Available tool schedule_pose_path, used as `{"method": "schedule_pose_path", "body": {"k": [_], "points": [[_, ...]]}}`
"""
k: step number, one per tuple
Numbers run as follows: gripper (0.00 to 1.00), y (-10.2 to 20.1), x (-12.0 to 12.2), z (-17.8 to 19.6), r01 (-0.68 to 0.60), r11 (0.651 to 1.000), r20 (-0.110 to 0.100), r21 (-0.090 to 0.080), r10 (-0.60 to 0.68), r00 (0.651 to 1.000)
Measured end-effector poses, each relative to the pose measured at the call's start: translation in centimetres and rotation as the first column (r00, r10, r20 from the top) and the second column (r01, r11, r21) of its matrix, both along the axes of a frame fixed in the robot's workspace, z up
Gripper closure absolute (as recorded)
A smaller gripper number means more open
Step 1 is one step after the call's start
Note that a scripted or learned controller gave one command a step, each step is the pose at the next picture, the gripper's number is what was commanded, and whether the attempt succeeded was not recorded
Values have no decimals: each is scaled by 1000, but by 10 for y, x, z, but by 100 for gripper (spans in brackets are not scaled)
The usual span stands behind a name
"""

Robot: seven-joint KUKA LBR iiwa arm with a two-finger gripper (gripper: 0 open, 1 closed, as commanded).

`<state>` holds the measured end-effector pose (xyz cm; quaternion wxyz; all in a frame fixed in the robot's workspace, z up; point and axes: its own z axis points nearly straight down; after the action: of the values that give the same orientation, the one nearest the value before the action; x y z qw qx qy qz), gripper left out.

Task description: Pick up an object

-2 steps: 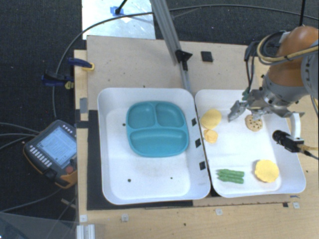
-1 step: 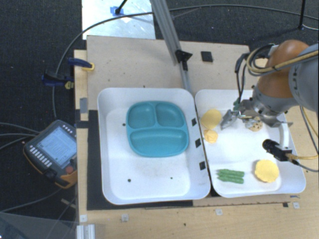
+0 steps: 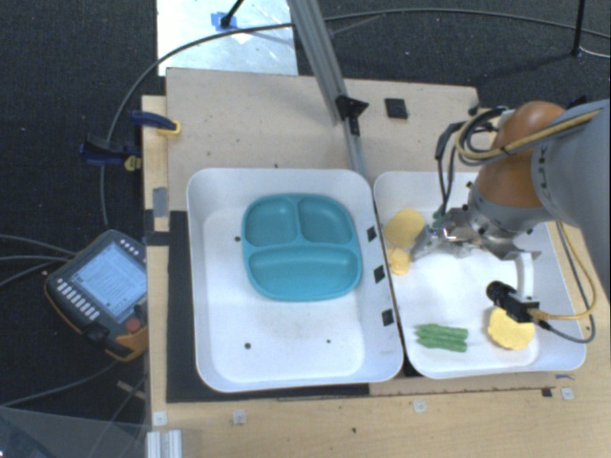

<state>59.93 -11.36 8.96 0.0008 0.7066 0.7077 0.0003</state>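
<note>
The right bin (image 3: 563, 356) holds a round yellow piece (image 3: 405, 224) at its upper left. A smaller yellow piece (image 3: 399, 261) lies just below it. A bunch of green beans (image 3: 442, 336) lies near the front, and another yellow piece (image 3: 511, 330) sits at the front right. My gripper (image 3: 427, 239) is low in this bin and points left. Its tip is just right of the two yellow pieces at the upper left, between them in height. Nothing is visibly held.
The left bin (image 3: 215, 351) holds a teal divided plate (image 3: 301, 246). A black cable plug (image 3: 504, 297) hangs off the arm above the front-right yellow piece. A grey pole (image 3: 320, 46) slants over the back of the bench. A teach pendant (image 3: 100, 289) lies off the bench at left.
</note>
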Motion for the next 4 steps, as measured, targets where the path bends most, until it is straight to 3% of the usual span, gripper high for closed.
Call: {"method": "schedule_pose_path", "body": {"k": [1,3,4], "points": [[100,0,1,11,0,1000,2,0,0,1000],[100,11,14,112,-4,1000,4,0,4,1000],[100,11,15,132,-4,1000,2,1,4,1000]]}}
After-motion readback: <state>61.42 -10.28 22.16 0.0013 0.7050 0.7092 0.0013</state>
